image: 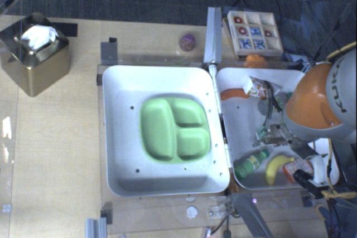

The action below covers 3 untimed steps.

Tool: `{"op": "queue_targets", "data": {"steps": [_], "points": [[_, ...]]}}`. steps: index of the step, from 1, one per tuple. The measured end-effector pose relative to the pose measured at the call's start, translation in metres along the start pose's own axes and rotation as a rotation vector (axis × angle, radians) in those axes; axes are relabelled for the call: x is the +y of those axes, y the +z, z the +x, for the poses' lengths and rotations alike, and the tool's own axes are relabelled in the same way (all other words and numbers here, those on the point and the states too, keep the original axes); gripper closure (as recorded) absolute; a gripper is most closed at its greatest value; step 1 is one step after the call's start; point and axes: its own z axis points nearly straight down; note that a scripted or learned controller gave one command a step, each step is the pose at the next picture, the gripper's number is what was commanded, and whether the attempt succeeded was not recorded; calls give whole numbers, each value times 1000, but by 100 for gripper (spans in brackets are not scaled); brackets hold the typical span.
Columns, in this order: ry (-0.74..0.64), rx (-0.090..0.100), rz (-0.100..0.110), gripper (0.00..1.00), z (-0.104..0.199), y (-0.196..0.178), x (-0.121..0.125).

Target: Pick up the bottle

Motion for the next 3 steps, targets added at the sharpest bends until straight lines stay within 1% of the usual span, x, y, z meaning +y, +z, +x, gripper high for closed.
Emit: {"op": "queue_targets", "data": {"steps": [1,2,3], "points": [[169,4,21,100,16,-80,69],[169,4,22,0,16,-80,68],[163,1,12,0,-47,15,21]]}}
